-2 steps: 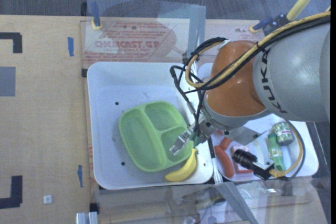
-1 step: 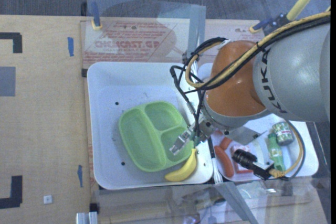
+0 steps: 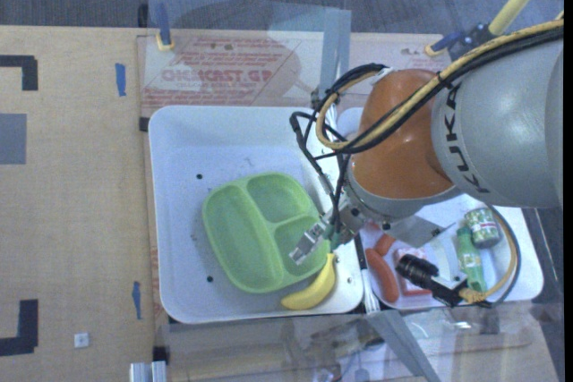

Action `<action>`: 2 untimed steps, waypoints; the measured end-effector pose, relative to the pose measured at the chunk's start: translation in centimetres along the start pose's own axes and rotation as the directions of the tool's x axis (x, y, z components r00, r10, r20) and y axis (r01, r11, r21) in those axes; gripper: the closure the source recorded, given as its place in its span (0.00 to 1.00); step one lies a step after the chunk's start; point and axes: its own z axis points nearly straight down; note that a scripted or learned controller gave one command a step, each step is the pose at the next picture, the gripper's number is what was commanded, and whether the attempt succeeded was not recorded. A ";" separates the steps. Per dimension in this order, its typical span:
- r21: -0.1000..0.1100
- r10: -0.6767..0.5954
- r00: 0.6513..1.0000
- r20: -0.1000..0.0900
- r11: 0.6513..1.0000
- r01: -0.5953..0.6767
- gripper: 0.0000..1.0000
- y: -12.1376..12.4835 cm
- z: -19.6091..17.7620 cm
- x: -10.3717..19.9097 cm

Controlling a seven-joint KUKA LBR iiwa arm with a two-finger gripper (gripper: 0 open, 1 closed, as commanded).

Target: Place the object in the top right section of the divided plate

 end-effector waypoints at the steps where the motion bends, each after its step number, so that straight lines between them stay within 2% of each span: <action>1: 0.000 0.000 1.000 0.000 1.000 0.000 0.00 0.0 0.0 0.0; 2: 0.000 0.000 1.000 0.000 1.000 0.000 0.00 0.0 0.0 0.0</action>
